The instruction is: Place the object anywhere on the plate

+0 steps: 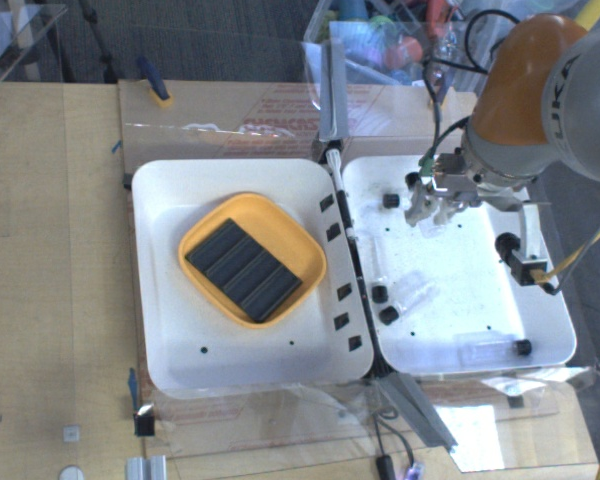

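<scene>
The dark ridged object already lies on the yellow plate in the left bin. The gripper hangs over the right bin; I cannot tell how its jaws stand.

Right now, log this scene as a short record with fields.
plate: yellow plate in the left bin, tilted as a diamond
on plate: dark ribbed block lying flat
gripper: gripper over the right bin, near its far edge
arm: reaches in from the right, orange band above the wrist
</scene>
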You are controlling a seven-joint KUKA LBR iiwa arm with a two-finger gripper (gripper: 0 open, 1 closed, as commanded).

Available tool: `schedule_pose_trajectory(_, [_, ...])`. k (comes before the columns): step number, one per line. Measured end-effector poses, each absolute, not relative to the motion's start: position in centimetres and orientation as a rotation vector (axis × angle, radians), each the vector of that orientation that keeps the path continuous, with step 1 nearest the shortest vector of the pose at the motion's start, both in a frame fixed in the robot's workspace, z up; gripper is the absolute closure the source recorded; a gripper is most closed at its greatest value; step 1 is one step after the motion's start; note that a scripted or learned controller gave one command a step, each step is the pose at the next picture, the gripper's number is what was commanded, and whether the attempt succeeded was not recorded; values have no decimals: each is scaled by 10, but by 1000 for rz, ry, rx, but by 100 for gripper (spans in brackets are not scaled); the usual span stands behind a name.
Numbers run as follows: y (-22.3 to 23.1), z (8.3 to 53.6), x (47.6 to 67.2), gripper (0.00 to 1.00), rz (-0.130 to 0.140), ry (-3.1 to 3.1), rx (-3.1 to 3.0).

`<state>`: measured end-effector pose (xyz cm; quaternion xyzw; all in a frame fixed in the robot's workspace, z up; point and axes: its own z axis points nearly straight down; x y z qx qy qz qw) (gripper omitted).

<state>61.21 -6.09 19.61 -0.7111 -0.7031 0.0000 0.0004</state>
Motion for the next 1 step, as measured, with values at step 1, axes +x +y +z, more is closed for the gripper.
schedule_pose_trajectory(1, [-61,196,612,0,0,-2208,-2233])
